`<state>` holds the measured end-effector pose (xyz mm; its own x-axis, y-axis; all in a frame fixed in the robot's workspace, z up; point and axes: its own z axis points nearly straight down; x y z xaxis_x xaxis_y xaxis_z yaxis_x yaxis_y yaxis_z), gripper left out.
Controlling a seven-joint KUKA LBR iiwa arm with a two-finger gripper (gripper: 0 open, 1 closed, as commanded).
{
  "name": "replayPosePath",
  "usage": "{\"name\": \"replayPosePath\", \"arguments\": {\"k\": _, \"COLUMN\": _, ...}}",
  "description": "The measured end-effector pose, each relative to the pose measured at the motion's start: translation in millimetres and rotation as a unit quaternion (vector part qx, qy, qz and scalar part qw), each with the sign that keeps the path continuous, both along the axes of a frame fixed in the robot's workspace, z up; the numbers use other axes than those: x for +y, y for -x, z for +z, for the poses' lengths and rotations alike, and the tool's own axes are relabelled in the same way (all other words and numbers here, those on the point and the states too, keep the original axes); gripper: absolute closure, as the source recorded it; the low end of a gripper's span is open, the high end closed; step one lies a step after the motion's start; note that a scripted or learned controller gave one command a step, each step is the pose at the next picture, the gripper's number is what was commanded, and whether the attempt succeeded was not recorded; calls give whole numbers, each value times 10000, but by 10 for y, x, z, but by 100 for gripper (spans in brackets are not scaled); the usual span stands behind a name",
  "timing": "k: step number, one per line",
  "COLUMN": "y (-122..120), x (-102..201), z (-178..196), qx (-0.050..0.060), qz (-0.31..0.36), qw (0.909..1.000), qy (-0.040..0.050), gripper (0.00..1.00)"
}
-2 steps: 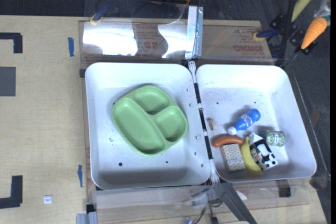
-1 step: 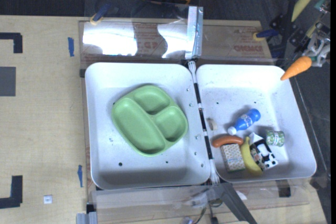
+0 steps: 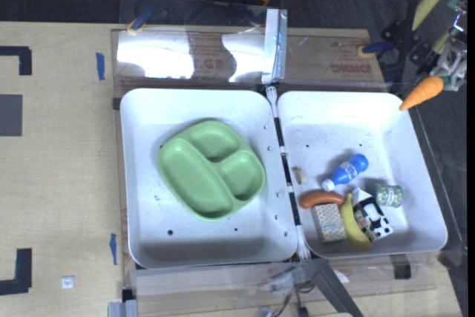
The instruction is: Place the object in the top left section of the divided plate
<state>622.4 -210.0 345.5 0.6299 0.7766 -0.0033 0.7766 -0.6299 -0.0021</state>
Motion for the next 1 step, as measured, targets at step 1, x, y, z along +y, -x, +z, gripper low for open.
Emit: {"name": "replayPosePath", "arguments": {"k": 1, "y": -302, "x": -39, "z": 900, "qx": -19, "qz": -376, "qw": 9993, "qy": 1, "gripper": 100}}
